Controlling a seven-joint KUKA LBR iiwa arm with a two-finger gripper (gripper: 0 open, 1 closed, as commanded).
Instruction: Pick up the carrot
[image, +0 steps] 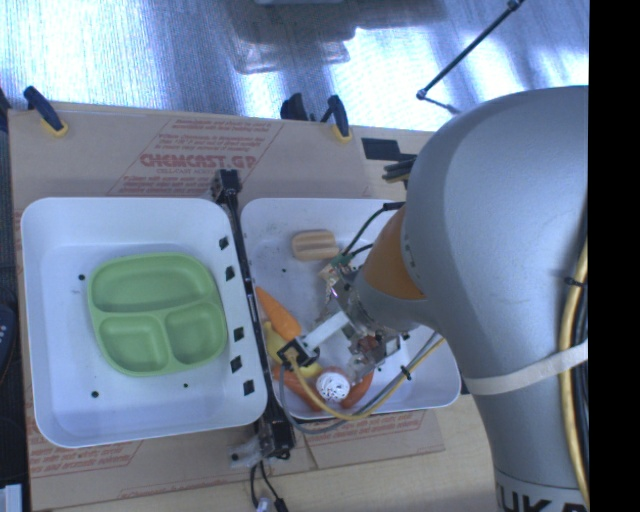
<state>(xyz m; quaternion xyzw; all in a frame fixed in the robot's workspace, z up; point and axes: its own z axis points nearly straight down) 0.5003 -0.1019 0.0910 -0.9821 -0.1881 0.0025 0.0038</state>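
Observation:
The carrot (279, 314) is a long orange piece lying at a slant near the left wall of the right bin (262, 230). My gripper (364, 346) hangs low over the middle of that bin, just right of the carrot and apart from it. The big grey arm and its orange band cover the gripper's upper part. Nothing is seen held.
A tan bread-like piece (313, 244) lies at the back of the right bin. A white dotted ball (333, 387) and other orange pieces (297, 386) lie at its front, with a yellow item (270, 342) beside the carrot. The left bin (50, 240) holds a green divided plate (155, 312).

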